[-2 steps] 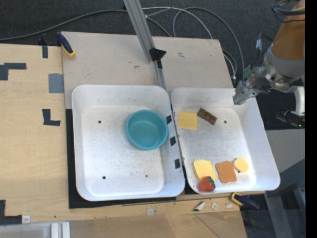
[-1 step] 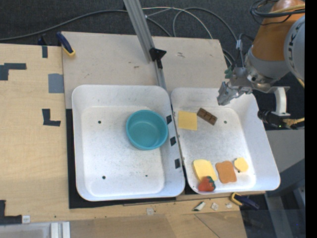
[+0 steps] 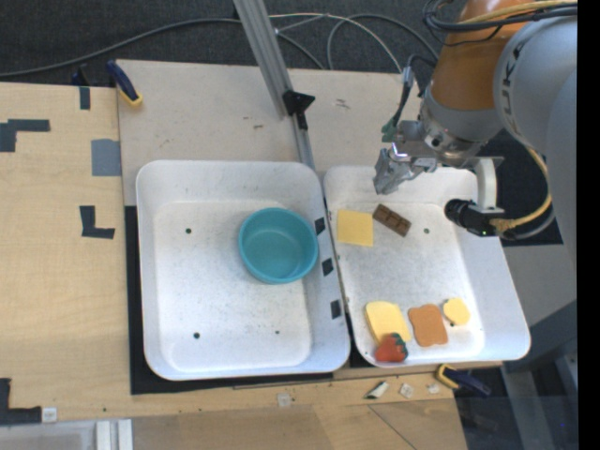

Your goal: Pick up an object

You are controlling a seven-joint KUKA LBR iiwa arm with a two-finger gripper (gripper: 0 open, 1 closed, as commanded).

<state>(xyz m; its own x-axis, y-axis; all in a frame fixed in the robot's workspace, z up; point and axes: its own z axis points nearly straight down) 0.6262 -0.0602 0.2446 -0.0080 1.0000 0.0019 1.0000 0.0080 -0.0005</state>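
My fingers (image 3: 388, 178) hover, state unclear, at upper right above the brown bar (image 3: 392, 219): light, stiff, probably best pinched across its narrow sides.

My arm (image 3: 525, 64) is grey, banded orange above the wrist. Both bins are white and finely speckled with dark flecks: the left bin (image 3: 169, 270) carries a teal bowl (image 3: 277, 244), the right bin (image 3: 487, 279) a pale yellow square (image 3: 355, 228), a dark brown bar (image 3: 392, 219), a yellow piece (image 3: 384, 319), an orange-brown slice (image 3: 428, 325), a small yellow round (image 3: 457, 311) and a red strawberry (image 3: 392, 349). The tabletop (image 3: 56, 204) is light wood marked with grey and black tape patches.
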